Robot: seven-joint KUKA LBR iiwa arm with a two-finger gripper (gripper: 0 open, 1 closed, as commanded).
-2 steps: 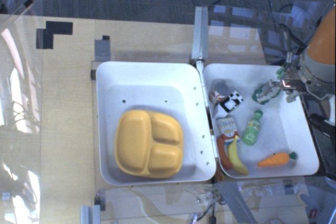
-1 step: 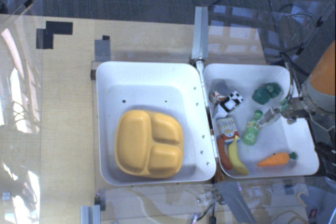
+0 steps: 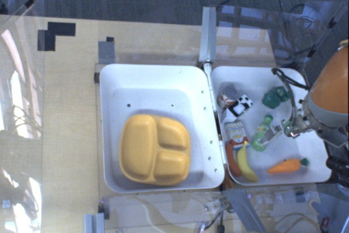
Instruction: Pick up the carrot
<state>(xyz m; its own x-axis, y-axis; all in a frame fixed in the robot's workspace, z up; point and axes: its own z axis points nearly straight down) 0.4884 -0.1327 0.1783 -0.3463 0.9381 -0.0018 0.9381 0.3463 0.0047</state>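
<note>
The carrot (image 3: 284, 166) is orange with a green stem end on its right. It lies flat near the front right corner of the right bin (image 3: 315, 144). My gripper (image 3: 287, 129) hangs over the same bin, behind and a little above the carrot and apart from it. It sits close to the top of a pale green bottle (image 3: 262, 136). The arm's orange band (image 3: 331, 84) reaches in from the right edge.
The right bin also holds a banana (image 3: 246, 163), a red item (image 3: 233, 159) beside it, a small printed packet (image 3: 234, 129), a black-and-white toy (image 3: 240, 105), a grey item (image 3: 228, 90) and a dark green object (image 3: 275, 96). A yellow divided plate (image 3: 155, 148) lies in the left bin (image 3: 152, 82).
</note>
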